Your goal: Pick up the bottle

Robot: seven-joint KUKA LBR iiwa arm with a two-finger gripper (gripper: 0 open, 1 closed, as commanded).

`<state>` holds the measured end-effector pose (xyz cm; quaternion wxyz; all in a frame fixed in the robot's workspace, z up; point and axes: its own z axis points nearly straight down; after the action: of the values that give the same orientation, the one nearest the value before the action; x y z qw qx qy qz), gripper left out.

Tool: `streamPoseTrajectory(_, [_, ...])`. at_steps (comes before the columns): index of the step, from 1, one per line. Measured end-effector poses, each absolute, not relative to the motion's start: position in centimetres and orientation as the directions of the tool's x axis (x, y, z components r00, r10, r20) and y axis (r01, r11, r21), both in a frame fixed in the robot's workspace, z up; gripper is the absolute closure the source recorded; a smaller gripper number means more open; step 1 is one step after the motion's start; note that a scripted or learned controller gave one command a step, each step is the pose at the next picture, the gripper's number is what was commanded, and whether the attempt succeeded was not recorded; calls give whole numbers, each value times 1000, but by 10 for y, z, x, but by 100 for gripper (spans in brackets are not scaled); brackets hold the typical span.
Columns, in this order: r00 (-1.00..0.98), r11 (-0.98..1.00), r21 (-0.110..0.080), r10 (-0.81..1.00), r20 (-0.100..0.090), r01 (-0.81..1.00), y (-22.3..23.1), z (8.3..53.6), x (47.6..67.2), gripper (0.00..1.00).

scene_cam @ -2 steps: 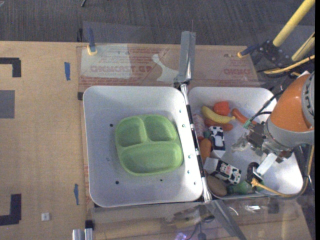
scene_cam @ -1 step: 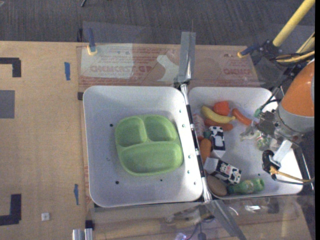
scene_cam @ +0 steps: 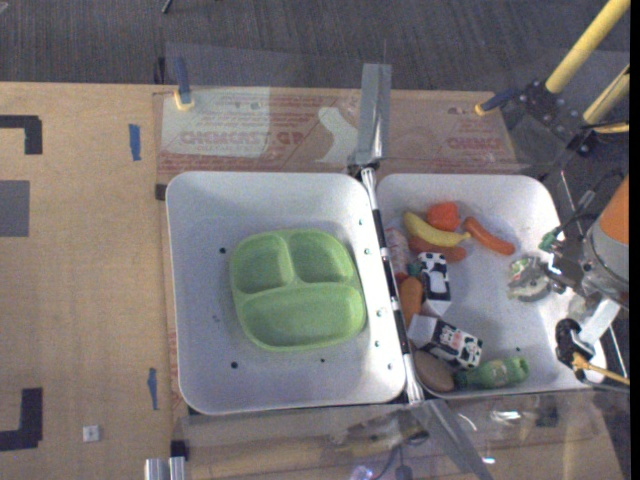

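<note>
The bottle [scene_cam: 494, 372] is green and lies on its side near the front wall of the right bin [scene_cam: 500, 193]. Its cap end points left toward a brown round piece [scene_cam: 433, 371]. My gripper [scene_cam: 528, 276] hangs over the right part of that bin, behind the bottle and slightly to its right, well apart from it. The grey arm with its orange band [scene_cam: 621, 216] comes in from the right edge. Nothing shows in the gripper.
The right bin also holds a banana [scene_cam: 436, 230], a red-orange round fruit [scene_cam: 443, 213], a carrot [scene_cam: 488, 236], a cow-print piece [scene_cam: 434, 274] and a milk carton [scene_cam: 450, 343] just left of the bottle. A green divided plate [scene_cam: 296, 290] sits in the left bin [scene_cam: 200, 218].
</note>
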<state>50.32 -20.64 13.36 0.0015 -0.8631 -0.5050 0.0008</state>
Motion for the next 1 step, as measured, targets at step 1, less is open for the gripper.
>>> streamPoseTrajectory(1, [491,-491,-1,871,1,871,-206,144,504,100])
